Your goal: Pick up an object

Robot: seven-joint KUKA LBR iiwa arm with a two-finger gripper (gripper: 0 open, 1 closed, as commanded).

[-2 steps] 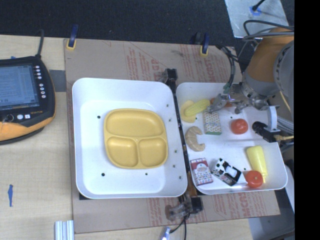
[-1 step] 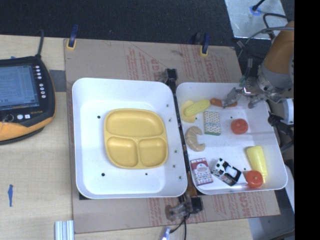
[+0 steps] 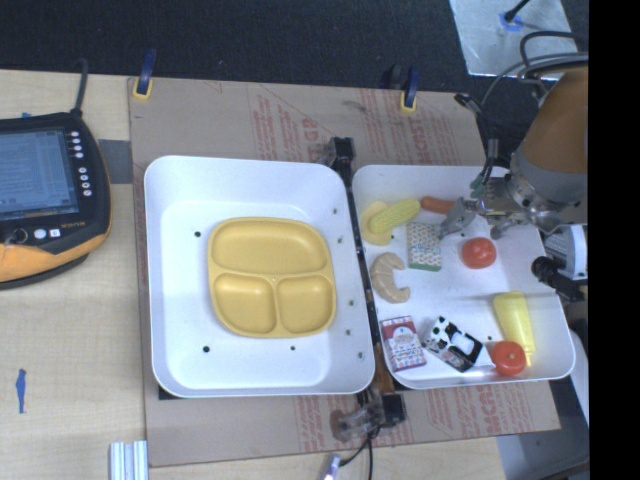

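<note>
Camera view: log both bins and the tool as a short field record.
left bin: holds a yellow divided plate
right bin: corn, carrot, croissant, green packet, tomato, yellow bottle, red card box, black-and-white toy
tool: above the right bin's far side, near the tomato, nothing seen between its fingers
bench left: tablet controller
</note>
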